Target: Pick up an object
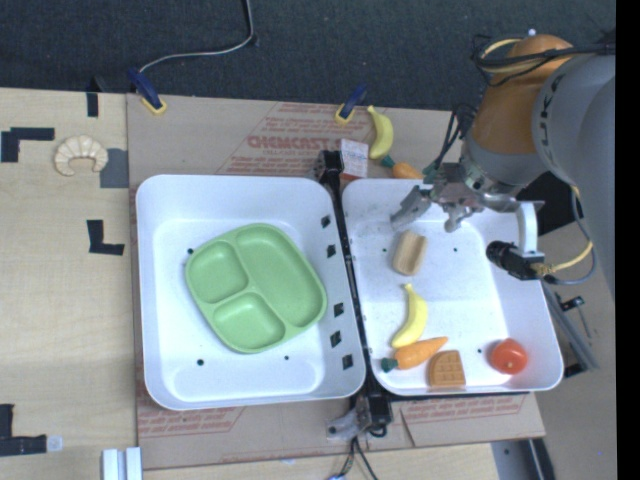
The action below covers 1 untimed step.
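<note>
right bin [470, 288]: bread [408, 253], banana [411, 316], carrot [418, 351]

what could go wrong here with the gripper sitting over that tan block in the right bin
1. The gripper hangs open above and slightly off the tan block; closing there may only graze its end.
2. The block lies tilted, so the fingers could push it aside rather than clamp it.
3. The banana in the bin lies just below the block; a shoved block might bump it.
</note>
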### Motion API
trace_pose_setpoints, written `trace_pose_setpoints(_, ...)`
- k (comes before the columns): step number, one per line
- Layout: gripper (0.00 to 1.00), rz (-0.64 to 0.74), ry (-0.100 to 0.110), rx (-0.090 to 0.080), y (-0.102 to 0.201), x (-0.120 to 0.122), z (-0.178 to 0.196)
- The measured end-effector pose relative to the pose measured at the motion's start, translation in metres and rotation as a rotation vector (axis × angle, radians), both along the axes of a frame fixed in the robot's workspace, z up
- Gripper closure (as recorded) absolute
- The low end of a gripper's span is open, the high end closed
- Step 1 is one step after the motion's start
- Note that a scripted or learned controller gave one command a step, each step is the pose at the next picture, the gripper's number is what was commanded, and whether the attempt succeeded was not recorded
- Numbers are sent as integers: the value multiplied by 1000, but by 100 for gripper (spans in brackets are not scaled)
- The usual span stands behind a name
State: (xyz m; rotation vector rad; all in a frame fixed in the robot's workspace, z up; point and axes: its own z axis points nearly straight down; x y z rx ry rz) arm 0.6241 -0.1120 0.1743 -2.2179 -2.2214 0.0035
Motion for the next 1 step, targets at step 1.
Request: trace_pose_setpoints(1, 0, -1, -1, -1, -31, -7, -83)
